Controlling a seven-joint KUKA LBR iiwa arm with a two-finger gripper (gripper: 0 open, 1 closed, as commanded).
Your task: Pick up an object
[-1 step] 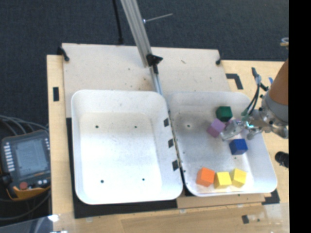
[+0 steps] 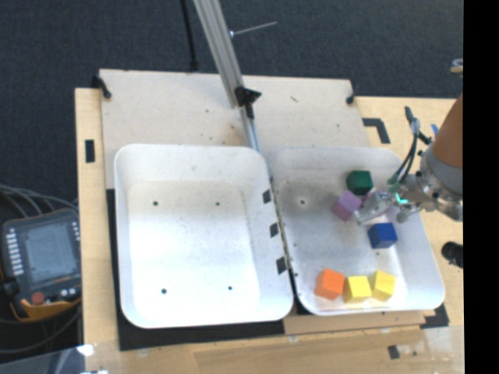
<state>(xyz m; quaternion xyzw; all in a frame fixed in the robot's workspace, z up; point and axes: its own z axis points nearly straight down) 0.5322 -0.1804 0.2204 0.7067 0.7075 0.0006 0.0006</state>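
Two shallow white bins sit side by side on the bench (image 2: 90,209), both with rounded corners and a dull, faintly speckled plastic surface. The left bin (image 2: 132,170) shows a few small dark dots on its floor. The right bin (image 2: 308,232) holds six small blocks, all matte and solid in colour (they look like foam or painted wood; which one cannot be told). A green block (image 2: 359,181) lies toward the far side, with a pale purple block (image 2: 347,205) just beside it, nearer the camera and slightly left. A blue cube (image 2: 382,235) sits a little further toward the near edge. Along the near wall, an orange block (image 2: 330,284), a yellow cube (image 2: 358,288) and a second yellow block (image 2: 384,284) form a close row, touching or nearly so.

The gripper (image 2: 373,209), grey metal with a small green light, reaches in from the right and sits low between the purple block and the blue cube, its tip close against the purple block. Whether it is spread or pressed together cannot be told, and no block is seen pinched in it.

A slanted aluminium post (image 2: 222,49) rises behind the bins.
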